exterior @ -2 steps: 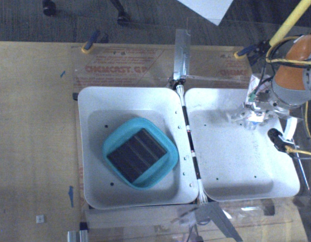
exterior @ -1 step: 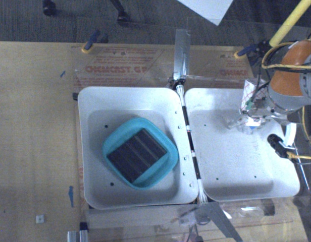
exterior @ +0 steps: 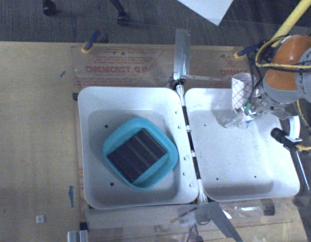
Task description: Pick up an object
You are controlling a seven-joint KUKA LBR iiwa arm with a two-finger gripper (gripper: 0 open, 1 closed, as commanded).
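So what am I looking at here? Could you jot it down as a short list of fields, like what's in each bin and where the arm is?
left bin: holds a teal square container with a dark ridged inside, lying turned at an angle
right bin: a small clear crumpled item near its far edge
arm: grey with orange band, over the far right corner of the right bin
gripper: low over the clear item; grasp cannot be told
red-and-white checked piece: upright beside the gripper
bench: tan board under both bins

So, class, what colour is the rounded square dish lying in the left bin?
The rounded square dish is turquoise blue with a dark, nearly black ribbed centre, seen in the camera view.
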